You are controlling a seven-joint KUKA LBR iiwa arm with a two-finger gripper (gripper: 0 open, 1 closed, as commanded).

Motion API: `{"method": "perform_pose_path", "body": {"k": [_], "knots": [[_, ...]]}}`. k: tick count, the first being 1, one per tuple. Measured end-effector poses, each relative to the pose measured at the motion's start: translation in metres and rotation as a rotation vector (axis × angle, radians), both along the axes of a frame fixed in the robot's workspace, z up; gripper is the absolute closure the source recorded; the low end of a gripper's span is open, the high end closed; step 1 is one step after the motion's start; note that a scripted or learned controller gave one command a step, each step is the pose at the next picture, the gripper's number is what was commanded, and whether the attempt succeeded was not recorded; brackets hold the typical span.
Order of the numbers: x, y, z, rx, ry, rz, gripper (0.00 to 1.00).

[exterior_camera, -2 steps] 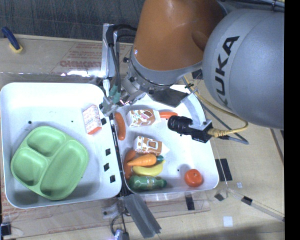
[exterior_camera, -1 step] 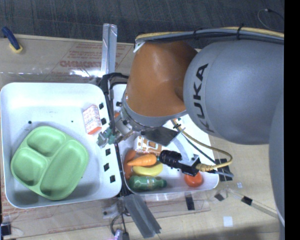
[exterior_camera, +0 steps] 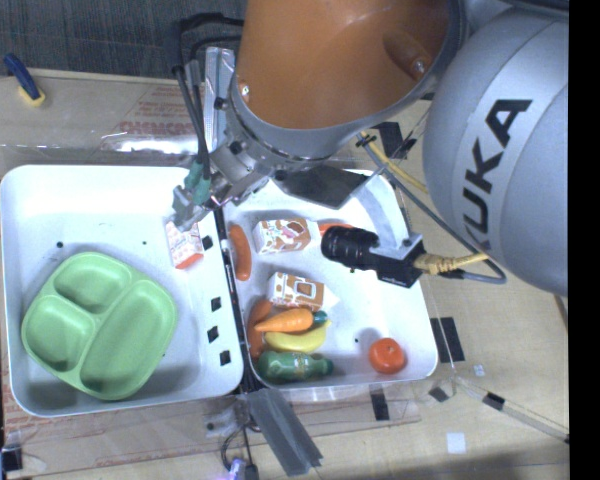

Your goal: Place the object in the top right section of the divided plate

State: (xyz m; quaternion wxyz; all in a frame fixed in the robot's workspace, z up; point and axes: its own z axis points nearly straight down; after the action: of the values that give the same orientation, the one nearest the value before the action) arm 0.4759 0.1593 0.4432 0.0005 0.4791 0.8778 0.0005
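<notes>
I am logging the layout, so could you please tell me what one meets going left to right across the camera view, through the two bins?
Green divided plate → small red and white carton under the gripper → sausage → tomato.

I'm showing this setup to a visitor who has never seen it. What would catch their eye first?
First the big grey and orange arm filling the top, its gripper low over the divider between the bins, right above a small red and white carton. Next the green divided plate lying in the left bin. Then the toy food in the right bin: carrot, banana, tomato.
</notes>
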Motion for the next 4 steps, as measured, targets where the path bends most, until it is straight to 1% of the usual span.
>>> {"method": "perform_pose_path", "body": {"k": [1, 2, 3, 4], "knots": [[0.016, -0.035, -0.160, -0.003, 0.005, -0.180, 1.00], [-0.001, 0.052, -0.217, -0.004, 0.007, -0.299, 1.00], [0.000, -0.033, -0.352, -0.001, 0.005, 0.030, 1.00], [0.000, -0.032, -0.343, -0.001, 0.007, 0.036, 1.00]]}}
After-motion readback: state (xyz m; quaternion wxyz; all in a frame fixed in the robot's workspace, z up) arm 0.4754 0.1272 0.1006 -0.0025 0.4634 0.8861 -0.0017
